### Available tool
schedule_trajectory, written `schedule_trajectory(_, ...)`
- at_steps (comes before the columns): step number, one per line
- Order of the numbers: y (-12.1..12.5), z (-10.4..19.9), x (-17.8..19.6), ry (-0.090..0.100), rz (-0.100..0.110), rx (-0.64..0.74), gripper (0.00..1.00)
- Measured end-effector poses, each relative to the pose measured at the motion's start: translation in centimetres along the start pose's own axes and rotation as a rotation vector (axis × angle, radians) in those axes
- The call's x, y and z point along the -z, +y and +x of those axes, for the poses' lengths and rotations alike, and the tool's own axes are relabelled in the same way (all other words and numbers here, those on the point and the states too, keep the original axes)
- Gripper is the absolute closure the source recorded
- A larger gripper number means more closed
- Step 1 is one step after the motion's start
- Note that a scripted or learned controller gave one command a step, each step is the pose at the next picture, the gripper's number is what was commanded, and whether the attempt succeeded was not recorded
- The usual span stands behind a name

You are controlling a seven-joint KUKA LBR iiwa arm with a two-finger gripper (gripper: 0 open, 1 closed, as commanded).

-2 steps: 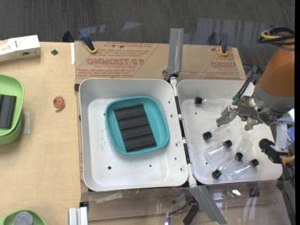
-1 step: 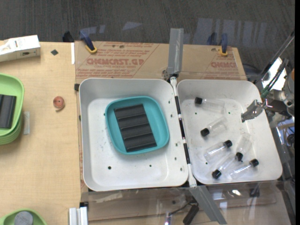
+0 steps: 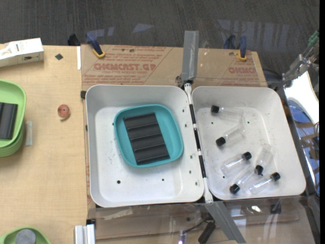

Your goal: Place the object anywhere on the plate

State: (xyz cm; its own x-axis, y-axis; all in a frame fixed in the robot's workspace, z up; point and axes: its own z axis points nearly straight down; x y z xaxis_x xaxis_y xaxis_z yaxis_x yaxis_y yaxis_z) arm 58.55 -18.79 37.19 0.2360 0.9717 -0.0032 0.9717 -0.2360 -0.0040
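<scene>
Jaws: how far open, and any hold, cannot be told from the camera view, so the lie of the task's things relative to them cannot be told either. Camera view, right bin (image 3: 284, 136): six clear vials (image 3: 229, 136) with black caps, all lying on their sides, loosely scattered; one near the far wall, one toward the middle, four clustered toward the near right corner, some touching. Left bin (image 3: 101, 177): one teal plate (image 3: 122, 131), rounded square, set slightly askew near the centre, carrying a dark ribbed block (image 3: 147, 139) that covers most of its face. Plate and vials well apart, with the bins' adjoining walls between them. Table (image 3: 45, 187), left of the bins: green dish (image 3: 15, 93) at the edge, small reddish disc (image 3: 63, 111), white box (image 3: 20, 51). Behind the bins: printed cardboard sheet (image 3: 132, 65).
</scene>
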Motion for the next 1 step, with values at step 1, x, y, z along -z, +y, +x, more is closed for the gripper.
schedule_trajectory(1,7.73,-0.31,5.91,0.000,0.002,-0.075,0.00)
